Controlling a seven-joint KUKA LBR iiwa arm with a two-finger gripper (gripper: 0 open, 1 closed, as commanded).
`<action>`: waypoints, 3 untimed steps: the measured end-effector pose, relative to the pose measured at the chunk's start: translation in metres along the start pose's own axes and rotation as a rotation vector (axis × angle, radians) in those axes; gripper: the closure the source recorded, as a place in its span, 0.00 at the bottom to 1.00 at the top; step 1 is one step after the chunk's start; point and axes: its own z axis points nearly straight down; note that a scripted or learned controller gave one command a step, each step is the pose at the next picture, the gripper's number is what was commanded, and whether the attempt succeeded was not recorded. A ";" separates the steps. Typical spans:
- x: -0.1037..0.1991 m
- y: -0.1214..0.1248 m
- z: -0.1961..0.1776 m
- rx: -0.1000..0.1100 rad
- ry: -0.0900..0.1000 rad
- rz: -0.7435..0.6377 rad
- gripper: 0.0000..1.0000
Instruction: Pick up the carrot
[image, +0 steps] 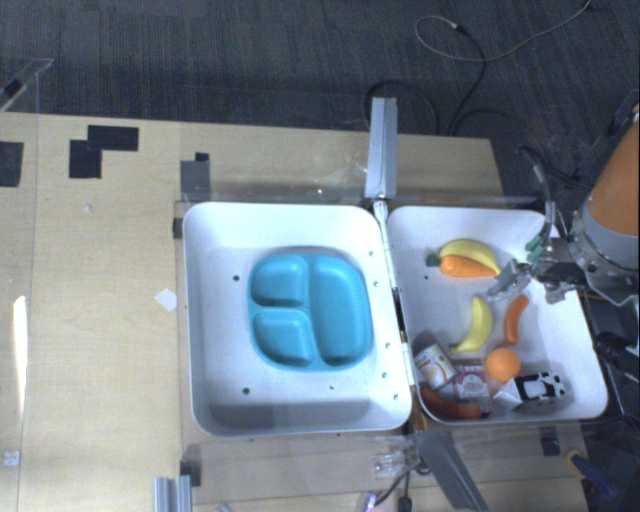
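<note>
The carrot (464, 267), orange with a small green stub at its left end, lies in the back half of the right bin (570, 340). It rests against the front side of a yellow banana (470, 250). My gripper (509, 278) hangs over the same bin just right of the carrot, reaching in from the right. Its fingers (498, 287) point left and stand open with nothing between them. A small gap separates them from the carrot's right end.
A second banana (477, 325), a red-orange sausage (514, 316), an orange (501, 363), small packets (436, 364) and a black-and-white box (541, 386) crowd the right bin's front. The left bin (210, 300) holds a blue divided tray (307, 308).
</note>
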 end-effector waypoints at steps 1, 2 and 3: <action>-0.059 0.009 0.151 -0.019 -0.007 -0.033 0.00; -0.059 -0.020 0.169 -0.011 -0.005 -0.069 0.00; -0.057 -0.016 0.158 -0.018 -0.004 -0.072 1.00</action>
